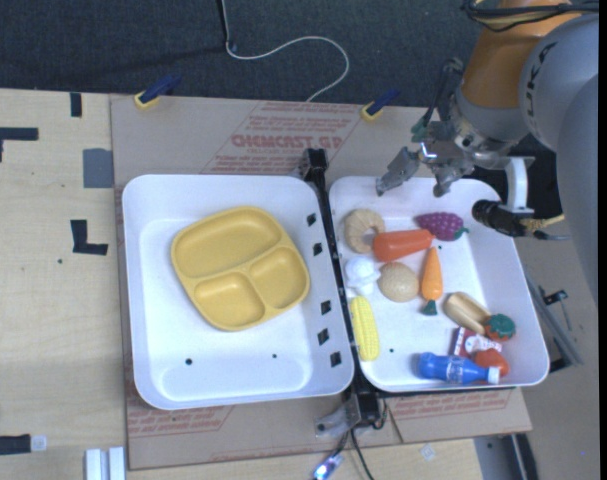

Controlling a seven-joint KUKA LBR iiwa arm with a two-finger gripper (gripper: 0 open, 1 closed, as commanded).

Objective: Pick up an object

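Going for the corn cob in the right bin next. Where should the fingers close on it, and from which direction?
Grip the corn cob across its middle, coming straight down from above. It lies flat and lengthwise along the right bin's left wall, so the fingers should probably close across its narrow width. The wall side looks tight; the other side has bare floor. The gripper hangs open over the bin's far edge.

Robotics lab setup: industrial arm (543, 58) at upper right, two white bins (143, 268) on taped cardboard (273, 138), plastic toy food (403, 243), loose cable (283, 48) at top.
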